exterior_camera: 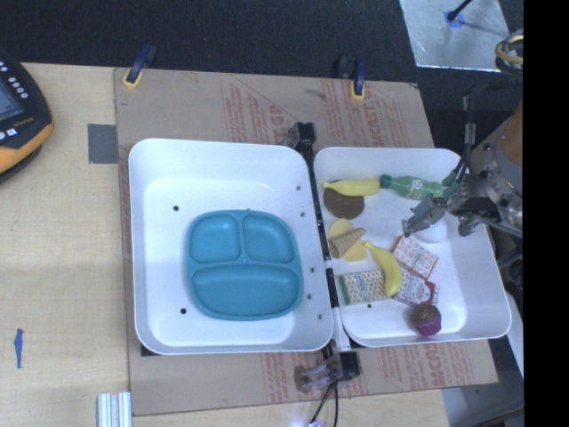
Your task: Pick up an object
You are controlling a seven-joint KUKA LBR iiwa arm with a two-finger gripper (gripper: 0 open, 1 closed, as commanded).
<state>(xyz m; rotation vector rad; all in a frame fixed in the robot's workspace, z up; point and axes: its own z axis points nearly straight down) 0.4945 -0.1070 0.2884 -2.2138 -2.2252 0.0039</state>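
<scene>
a: going l to r. left bin [147,238] has just the blue divided plate [242,263], flat in the middle. nothing to go wrong there, arm's nowhere near it.

b: right bin [480,323] then?

a: that's the crowded one. by its left wall: a yellow banana [352,187] along the top, a brown round thing [343,204] just below it, touching, then pale wedge pieces [348,239]. a 2nd banana [388,269] lies slanted over the printed packets [364,286], red-white packets [415,261] beside it, purple round item [427,319] near the front rim. green bottle [411,185] lies on its side at the back.

b: gripper?

a: gripper [439,214] hangs over the right-centre of that bin, fingers look spread apart w/ nothing between them, a small white object [433,231] right under them.

b: so that's the target?

a: my guess, can't be sure. it's small, pale, roundish, blends w/ the white floor, hard to make out shape.

b: risks?

a: low & rounded, so fingers could close above it or squirt it sideways. packets are just beside it, a finger tip could land on one & drag it, or pinch packet not object. also the bottle's near the other side, could get nudged.
</scene>
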